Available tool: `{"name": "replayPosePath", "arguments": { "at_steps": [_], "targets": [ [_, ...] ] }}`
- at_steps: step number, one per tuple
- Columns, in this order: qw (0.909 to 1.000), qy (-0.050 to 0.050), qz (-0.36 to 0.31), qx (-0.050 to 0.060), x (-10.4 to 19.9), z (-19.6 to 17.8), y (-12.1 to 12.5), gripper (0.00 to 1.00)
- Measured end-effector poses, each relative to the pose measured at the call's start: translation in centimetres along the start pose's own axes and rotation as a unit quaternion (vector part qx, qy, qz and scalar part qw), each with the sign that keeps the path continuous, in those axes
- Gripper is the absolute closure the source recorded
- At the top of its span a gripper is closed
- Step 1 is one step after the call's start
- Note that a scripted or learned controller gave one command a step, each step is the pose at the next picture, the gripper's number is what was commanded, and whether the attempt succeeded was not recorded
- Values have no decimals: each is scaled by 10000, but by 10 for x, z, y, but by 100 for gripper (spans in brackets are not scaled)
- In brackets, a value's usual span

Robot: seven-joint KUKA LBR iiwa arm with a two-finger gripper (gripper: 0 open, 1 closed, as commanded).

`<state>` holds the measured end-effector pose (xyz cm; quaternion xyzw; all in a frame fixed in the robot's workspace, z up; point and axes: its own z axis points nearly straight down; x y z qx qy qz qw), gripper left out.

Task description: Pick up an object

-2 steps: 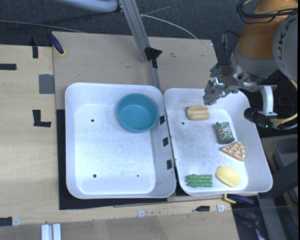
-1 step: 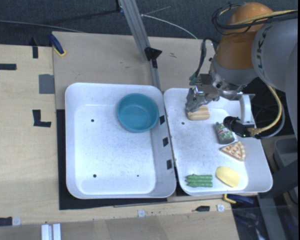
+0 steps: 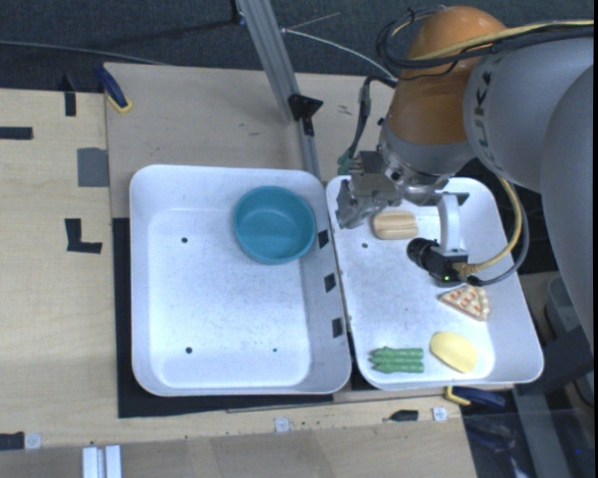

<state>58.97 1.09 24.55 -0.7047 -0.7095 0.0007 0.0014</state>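
My gripper hangs over the far left corner of the right bin, just beside the divider between the two bins. A beige bread-like piece lies immediately to its right, apart from it. Toward the near right side of this bin lie a pizza slice, a yellow lump and a bunch of green beans. A blue bowl stands upright at the far right of the left bin.
The grey arm with its orange band covers the far right of the right bin. A black camera-like unit with cable hangs from the wrist over the bin's middle. A metal pole slants behind the bins.
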Motion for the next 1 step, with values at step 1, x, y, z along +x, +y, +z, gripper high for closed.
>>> {"name": "replayPosePath", "arguments": {
  "at_steps": [1],
  "targets": [
    [10000, -5, 3, 1, 48, 6, -6, 100]
  ]
}}
